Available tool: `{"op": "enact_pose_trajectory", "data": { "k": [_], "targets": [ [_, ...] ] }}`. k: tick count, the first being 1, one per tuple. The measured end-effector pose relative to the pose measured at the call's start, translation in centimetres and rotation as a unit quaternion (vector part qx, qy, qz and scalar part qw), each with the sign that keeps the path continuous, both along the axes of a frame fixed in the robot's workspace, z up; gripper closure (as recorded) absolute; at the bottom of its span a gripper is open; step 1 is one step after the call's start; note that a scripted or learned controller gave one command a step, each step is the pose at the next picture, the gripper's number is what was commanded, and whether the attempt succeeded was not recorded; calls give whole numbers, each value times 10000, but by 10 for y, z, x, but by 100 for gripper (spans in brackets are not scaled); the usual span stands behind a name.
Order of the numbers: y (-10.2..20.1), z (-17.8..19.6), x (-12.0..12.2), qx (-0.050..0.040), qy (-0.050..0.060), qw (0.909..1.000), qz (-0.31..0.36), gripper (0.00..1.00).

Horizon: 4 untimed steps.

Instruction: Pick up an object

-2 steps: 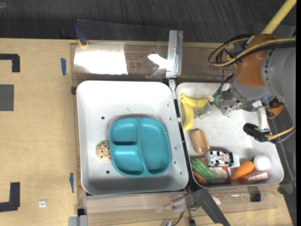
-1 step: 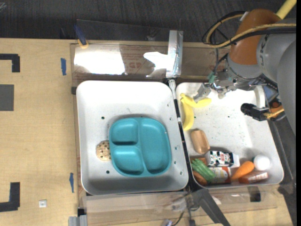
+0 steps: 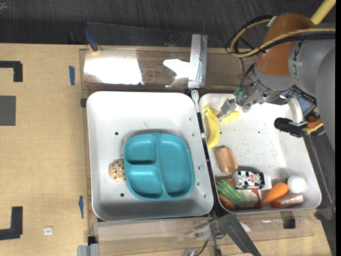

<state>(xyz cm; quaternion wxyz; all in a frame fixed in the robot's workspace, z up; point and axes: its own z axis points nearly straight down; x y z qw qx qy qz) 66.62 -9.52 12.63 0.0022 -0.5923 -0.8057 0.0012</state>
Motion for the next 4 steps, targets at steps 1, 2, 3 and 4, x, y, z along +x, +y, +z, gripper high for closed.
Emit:
{"op": "enact_pose_trajectory", "data": {
  "k": [1,2,3,4],
  "targets": [
    [-2,-5,-2,2,0,9993,375,0],
    [-3,16,-18,3,-7,9989,479,0],
    [-8,-11,0,2,-19,9937,1118,0],
    [25,62,-65,-4,-63,9931,1175,0]
  ]
}}
